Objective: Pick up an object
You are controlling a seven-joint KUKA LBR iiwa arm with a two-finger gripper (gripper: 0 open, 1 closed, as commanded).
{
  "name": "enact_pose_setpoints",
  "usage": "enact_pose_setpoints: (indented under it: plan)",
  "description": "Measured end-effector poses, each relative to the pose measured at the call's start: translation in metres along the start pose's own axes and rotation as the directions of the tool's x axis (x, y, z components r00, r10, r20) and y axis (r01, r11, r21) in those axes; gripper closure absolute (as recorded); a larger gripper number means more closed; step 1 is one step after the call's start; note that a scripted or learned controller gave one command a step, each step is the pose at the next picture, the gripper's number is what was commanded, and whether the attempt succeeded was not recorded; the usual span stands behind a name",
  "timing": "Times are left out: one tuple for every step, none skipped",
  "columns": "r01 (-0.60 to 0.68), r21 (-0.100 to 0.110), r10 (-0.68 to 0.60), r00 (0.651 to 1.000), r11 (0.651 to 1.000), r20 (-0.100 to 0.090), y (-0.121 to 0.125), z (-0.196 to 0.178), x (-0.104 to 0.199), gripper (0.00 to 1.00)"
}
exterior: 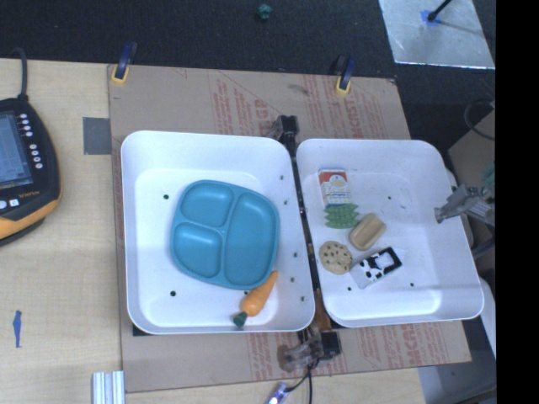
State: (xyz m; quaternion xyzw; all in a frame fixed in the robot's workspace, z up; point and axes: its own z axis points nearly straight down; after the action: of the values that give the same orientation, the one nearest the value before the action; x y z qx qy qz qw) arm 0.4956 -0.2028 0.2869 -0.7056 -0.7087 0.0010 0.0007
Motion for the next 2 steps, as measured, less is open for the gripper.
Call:
enact_pose_setpoints:
  plan:
    - [0.002,0.002,-0.002,1.0,1.0,0.0,0.038,0.125,0.041,0.0]
    - [0.002,0.003,-0.002,1.0,1.0,0.0,0.049,0.196,0.074,0.0]
